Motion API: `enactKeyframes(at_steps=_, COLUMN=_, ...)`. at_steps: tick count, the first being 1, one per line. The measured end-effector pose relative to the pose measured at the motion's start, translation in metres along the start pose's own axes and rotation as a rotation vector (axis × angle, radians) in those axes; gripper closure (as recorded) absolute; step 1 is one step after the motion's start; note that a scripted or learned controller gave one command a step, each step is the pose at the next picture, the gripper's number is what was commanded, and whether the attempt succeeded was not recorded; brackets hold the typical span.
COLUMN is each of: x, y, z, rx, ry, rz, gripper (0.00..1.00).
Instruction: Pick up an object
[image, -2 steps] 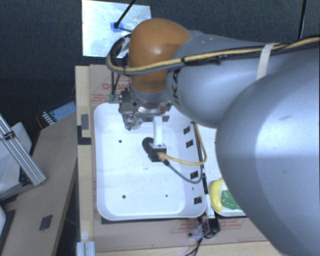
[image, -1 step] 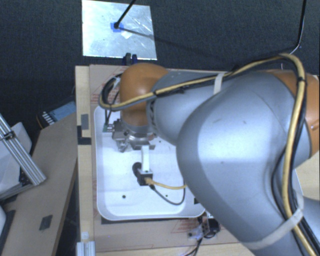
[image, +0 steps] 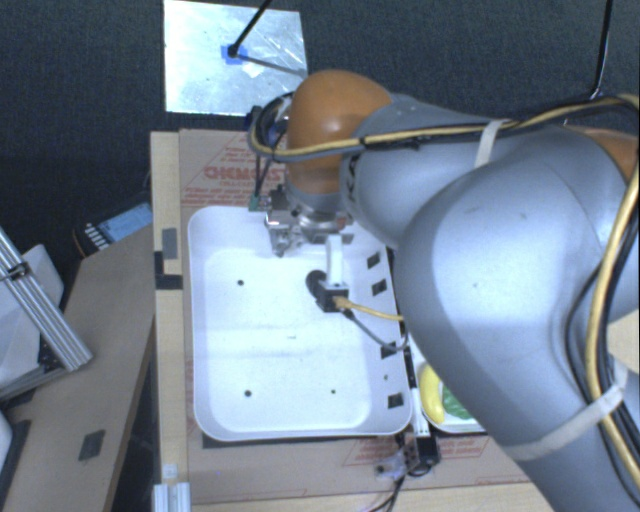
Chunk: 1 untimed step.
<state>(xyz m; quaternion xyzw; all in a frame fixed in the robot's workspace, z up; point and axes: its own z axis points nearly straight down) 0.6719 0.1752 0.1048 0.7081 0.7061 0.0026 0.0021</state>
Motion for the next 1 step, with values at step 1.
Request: enactKeyframes(at_steps=1, x=0.0472, y=-0.0152, z=0.0202, rx=0.006, ry=0.001, rz=-0.009, gripper=1.00)
